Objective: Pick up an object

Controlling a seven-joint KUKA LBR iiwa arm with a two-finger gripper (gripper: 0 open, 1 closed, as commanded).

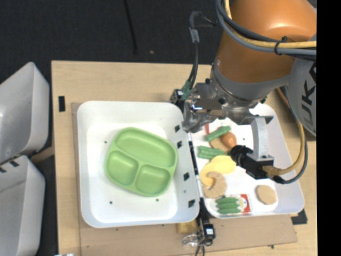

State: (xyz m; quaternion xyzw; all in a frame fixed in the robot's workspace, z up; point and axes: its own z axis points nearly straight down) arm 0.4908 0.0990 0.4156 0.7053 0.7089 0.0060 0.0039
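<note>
The claw [192, 119] hangs just above the centre of the frame, under the grey and orange arm that fills the upper right. It sits over the seam where the two bins meet, by the upper left corner of the right-hand shallow white bin [289, 181]. From this slanted angle its bulk hides its working end, so I cannot tell whether it is wide or narrow. No object can be made out in its grip.

The things to pick from lie in the right-hand bin, right of centre and below the claw:

- A slim green toy pod [219, 130] and a rounded orange-brown toy piece [228, 140] lie touching each other, closest to the claw.
- Below them come a second flat green strip [211, 152] and a yellow plastic wedge [222, 165].
- A tan ring-shaped toy pastry [215, 185] lies lower again, against the yellow wedge.
- Near the bin's lower edge are a bundle of green pea pods on a red-and-white card [230, 205] and, apart to the right, a round tan biscuit [266, 194].

The left-hand shallow white bin [86, 143] holds a single light green plastic plate with three compartments [141, 162], lying flat near its middle.

By my reading the task is in its early part. Every item rests on a bin floor and none is lifted. What is left is the whole of the pick: settling on one item, coming down on it, closing and raising it. The green pod and the orange-brown piece look like the likeliest targets, being nearest. They touch, though, so a grab there could catch both or nudge one aside.
</note>
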